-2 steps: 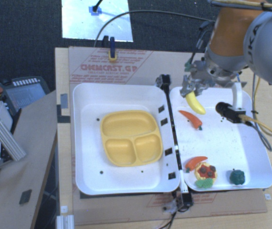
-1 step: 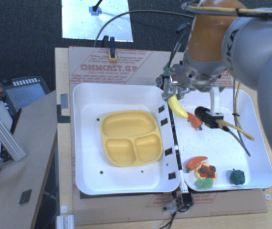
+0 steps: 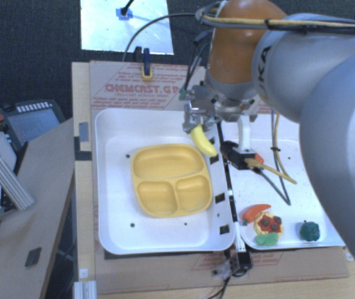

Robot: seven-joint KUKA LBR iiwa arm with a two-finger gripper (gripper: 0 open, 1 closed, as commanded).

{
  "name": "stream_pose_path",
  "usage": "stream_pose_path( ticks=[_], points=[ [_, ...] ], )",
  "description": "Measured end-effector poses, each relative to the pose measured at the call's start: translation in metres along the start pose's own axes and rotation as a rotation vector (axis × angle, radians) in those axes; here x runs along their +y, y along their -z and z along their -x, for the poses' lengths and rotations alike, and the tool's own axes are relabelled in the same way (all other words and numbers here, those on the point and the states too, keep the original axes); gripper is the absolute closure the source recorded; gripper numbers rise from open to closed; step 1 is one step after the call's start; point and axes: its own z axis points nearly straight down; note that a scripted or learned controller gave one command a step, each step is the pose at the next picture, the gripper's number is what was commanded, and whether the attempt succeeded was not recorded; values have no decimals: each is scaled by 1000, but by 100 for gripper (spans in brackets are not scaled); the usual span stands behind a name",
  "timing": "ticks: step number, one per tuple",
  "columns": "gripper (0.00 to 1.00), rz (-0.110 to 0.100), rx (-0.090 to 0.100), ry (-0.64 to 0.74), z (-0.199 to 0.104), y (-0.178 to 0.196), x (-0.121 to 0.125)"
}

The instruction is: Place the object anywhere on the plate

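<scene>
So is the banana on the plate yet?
Not yet. Done: the banana is up off the bins, hanging from the gripper between its fingers. In hand: it hangs by the plate's top right corner, in the left bin. Left: move it over the plate and let go.

You see a yellow banana hanging tilted, its upper end between the pincer fingers, its lower end pointing down toward the plate's upper right corner. The plate is yellow, with three compartments, one wide above and two smaller below. It lies flat, a little turned, and the banana sits just beyond its rim.
</scene>
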Motion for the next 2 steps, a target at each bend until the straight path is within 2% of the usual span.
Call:
stream_pose_path(
  ticks=[1, 2],
  points=[
    [100, 1, 0, 0, -60, -13, 5],
    [0, 1, -3, -5, -56, -12, 5]
  ],
)
